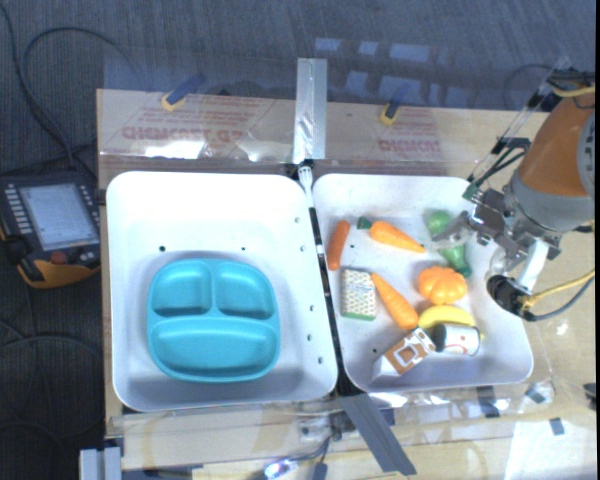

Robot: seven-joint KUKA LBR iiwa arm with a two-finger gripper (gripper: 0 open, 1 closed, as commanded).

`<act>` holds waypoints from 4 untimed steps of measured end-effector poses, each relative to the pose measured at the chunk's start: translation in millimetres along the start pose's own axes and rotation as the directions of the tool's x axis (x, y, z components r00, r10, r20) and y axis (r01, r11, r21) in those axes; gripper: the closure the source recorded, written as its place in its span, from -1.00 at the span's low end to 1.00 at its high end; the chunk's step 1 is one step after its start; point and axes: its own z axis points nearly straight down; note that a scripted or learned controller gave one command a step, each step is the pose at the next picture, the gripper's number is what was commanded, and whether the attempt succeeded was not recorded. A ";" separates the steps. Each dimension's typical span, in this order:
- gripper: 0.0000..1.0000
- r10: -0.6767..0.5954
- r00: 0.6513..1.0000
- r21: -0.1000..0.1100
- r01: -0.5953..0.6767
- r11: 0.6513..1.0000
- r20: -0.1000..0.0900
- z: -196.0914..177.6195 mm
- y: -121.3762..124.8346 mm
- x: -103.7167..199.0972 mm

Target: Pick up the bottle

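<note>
camera view: hand [467, 230] state unclear, over green bottle [446, 236]; carrots [395, 235], pumpkin [442, 284] beside.

Robotics lab: grey carpet floor [180, 28] with loose cables [30, 58], teach pendant [45, 223] beside taped plywood worktop [220, 118], two white bins [210, 218], industrial arm [560, 163]

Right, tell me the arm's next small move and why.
Probably shift the gripper toward the near edge of the right bin. It sits by the green toy at the far side, while what looks like the bottle lies beside the banana, apart from it.
</note>
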 end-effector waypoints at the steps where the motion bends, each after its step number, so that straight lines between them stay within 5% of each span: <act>1: -1.00 -0.061 0.998 -0.001 0.061 0.998 -0.001 -25.1 67.8 32.3; 2: -1.00 -0.111 0.994 -0.004 0.111 0.994 -0.009 67.2 75.1 30.6; 3: 1.00 -0.110 0.994 0.000 0.110 0.994 -0.004 60.8 74.5 27.4; 4: 1.00 -0.032 0.999 -0.002 0.032 0.999 0.001 -41.2 61.9 109.6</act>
